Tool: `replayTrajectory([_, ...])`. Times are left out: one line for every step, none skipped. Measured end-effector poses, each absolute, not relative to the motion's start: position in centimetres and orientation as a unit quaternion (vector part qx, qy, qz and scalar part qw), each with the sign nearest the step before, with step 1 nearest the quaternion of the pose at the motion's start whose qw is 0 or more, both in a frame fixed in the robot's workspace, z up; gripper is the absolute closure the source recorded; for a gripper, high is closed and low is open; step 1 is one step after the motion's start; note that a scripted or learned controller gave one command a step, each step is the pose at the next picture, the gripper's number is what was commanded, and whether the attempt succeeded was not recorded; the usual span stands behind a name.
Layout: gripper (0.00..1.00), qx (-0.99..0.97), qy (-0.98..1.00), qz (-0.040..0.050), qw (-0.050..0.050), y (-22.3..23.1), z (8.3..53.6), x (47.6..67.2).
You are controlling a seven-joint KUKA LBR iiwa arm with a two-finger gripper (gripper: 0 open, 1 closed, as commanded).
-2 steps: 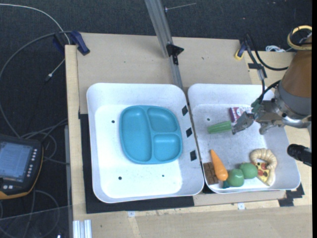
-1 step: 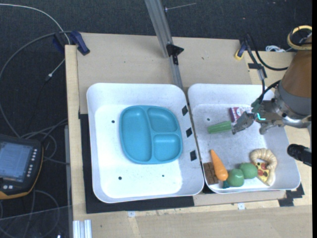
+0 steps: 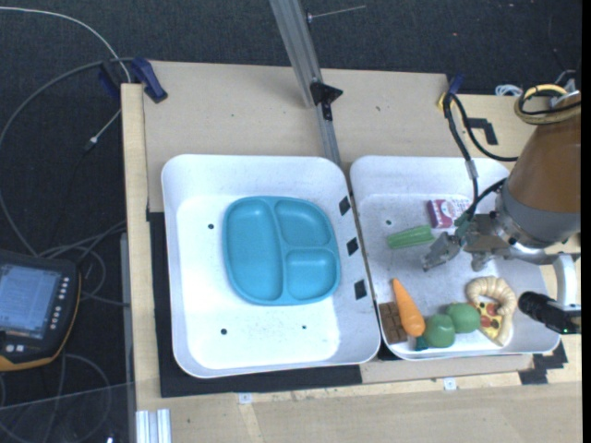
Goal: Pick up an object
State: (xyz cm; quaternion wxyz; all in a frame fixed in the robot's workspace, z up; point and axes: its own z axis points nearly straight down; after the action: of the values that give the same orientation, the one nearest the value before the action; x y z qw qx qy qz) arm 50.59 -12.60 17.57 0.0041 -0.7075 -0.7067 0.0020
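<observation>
Evidently early: gripper (image 3: 441,252) sits low in the right bin (image 3: 369,178), jaws spread, nothing between them; green cylinder (image 3: 409,238) lies just beside its fingertips; carrot (image 3: 407,308), pizza slice (image 3: 490,306) nearer front; grasp and lift remain

Even, bright overhead light washes my two white bins (image 3: 185,247) nearly flat, with only faint soft shadows. The picture is mildly soft and grainy, and the floor (image 3: 55,109) is dim.
</observation>
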Motion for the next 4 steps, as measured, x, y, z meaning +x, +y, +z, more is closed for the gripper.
replayTrajectory([0.00, -0.707, -0.707, 0.0017, 0.004, -12.9, 12.4, 49.5])
replayTrajectory([0.00, -0.707, -0.707, 0.0010, 0.003, -12.8, 9.0, 49.4])
replayTrajectory([1.00, -0.707, -0.707, -0.0008, 0.001, -12.8, 10.3, 49.6])
replayTrajectory([1.00, -0.707, -0.708, -0.0016, -0.002, -12.0, 15.0, 49.4])
